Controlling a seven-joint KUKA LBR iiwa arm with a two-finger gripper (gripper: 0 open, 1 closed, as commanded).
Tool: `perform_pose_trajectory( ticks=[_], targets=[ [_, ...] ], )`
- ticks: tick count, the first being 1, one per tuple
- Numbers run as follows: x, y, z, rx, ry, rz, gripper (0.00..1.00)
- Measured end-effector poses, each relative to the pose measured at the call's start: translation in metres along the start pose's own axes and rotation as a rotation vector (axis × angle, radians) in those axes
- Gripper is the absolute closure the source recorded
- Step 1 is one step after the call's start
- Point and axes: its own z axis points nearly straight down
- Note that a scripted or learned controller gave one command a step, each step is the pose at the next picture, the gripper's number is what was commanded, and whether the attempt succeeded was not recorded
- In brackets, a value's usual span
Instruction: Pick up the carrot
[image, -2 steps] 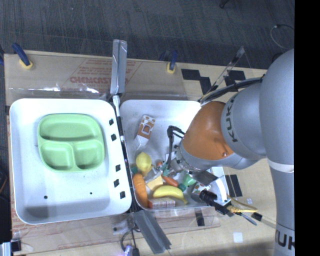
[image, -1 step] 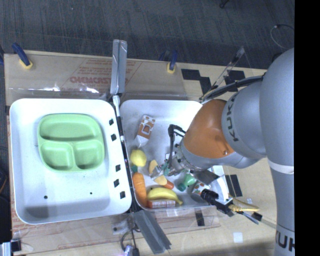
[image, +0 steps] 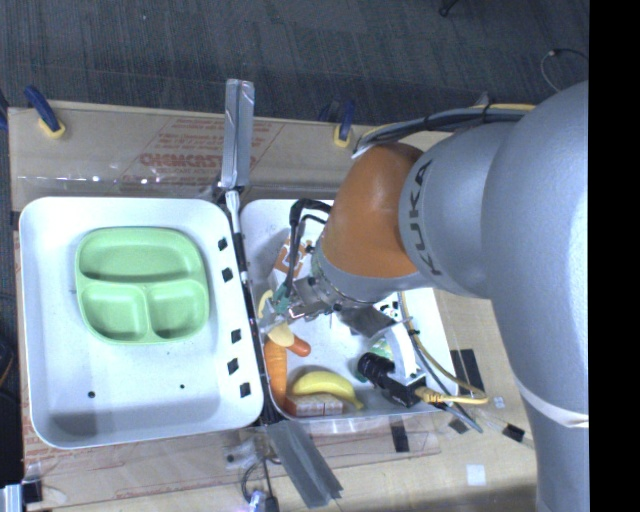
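In the camera view, a wooden bench (image: 120, 150) carries two shallow white bins side by side. The left bin (image: 40, 300) holds a pale green plate (image: 143, 283) with three compartments, lying flat toward that bin's far left corner. The grey arm (image: 500, 200) reaches in from the right, and its orange band (image: 370, 225) hangs over the far half of the right bin (image: 262, 225), covering much of its floor. The gripper (image: 288, 300) points down near the right bin's left wall, about halfway along it; the wrist hides most of it, so whether it is open or closed cannot be told, and nothing can be seen held in it. The carrot (image: 276, 372) lies on the floor of the right bin, close along the left wall, toward the near left corner, just nearer to the front edge than the gripper. A small orange and yellow piece (image: 290, 343) sits at the carrot's far end, touching it or nearly so. A yellow banana (image: 325, 384) lies just to the right of the carrot by the near wall, with a brownish thing (image: 315, 406) tucked between it and that wall.
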Motion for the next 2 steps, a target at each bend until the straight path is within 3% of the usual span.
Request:
perform_pose_trajectory(
  ticks=[1,2],
  targets=[
    [0.014,-0.017,-0.033,-0.002,-0.001,-0.297,1.0],
    [0.046,0.022,-0.127,-0.001,-0.001,-0.106,1.0]
  ],
)
